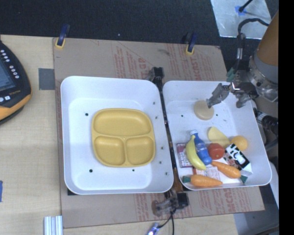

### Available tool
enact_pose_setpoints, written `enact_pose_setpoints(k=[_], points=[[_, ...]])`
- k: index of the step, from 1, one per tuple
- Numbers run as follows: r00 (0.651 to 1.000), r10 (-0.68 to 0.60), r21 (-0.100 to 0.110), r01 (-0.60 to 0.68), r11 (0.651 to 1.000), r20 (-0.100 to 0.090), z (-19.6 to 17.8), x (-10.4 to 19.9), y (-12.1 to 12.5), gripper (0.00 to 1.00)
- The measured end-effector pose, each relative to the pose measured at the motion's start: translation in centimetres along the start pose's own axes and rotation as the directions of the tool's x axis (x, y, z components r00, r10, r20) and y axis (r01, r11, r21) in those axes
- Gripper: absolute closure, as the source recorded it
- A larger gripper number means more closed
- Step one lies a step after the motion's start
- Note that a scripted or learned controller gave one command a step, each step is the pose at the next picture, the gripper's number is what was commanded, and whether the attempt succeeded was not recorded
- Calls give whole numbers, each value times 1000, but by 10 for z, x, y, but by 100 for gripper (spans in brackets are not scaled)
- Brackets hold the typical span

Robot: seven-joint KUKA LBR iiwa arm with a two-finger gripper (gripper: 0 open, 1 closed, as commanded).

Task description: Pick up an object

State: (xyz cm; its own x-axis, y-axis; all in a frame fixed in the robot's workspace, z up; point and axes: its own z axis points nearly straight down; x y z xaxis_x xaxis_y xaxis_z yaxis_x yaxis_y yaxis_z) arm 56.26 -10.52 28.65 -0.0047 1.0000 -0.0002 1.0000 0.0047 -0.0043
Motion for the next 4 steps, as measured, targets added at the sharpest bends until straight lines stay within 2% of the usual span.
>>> enact_pose_setpoints(k=[1, 2, 3, 4], points=[[1000, 0, 1, 0, 1000, 1, 95, 22, -35, 0], [1000, -1, -7, 1, 1000, 0, 192, 12, -53, 0], [1000, -6, -8, 6, 1000, 2, 180, 10, -51, 100], [1000, 0, -2, 0, 1000, -1, 94, 76, -29, 100]])
